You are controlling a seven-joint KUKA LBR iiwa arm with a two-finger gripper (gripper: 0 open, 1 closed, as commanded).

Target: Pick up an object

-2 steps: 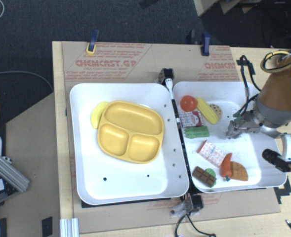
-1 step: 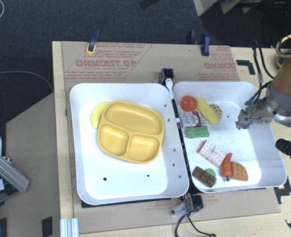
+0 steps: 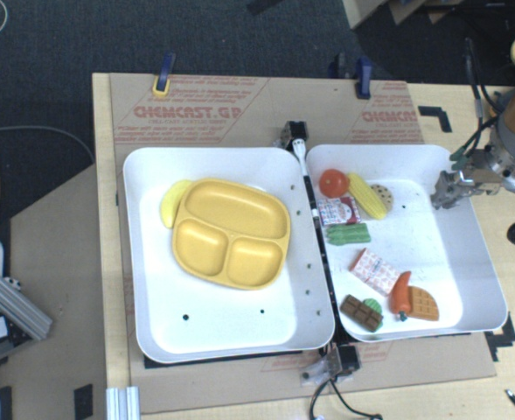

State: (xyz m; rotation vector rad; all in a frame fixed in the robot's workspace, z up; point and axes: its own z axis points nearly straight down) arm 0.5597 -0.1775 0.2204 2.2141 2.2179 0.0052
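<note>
Red tomato (image 3: 332, 182) and yellow corn (image 3: 367, 196) lie at the far end of the right bin (image 3: 467, 261), with more toy food toward its near edge. Gripper (image 3: 450, 187) hovers over the bin's right rim; finger state unclear. The left bin (image 3: 143, 261) holds a yellow tray (image 3: 231, 233).

This looks like a robotics lab or test cell. Two white bins (image 3: 143, 234) sit on a board (image 3: 240, 94) still printed with a plastics maker's name and clamped (image 3: 162, 77) to the bench, loose cables (image 3: 344, 396) trail below, and dark carpet (image 3: 82, 16) surrounds it, with aluminium framing (image 3: 12, 300), probably, at left.
</note>
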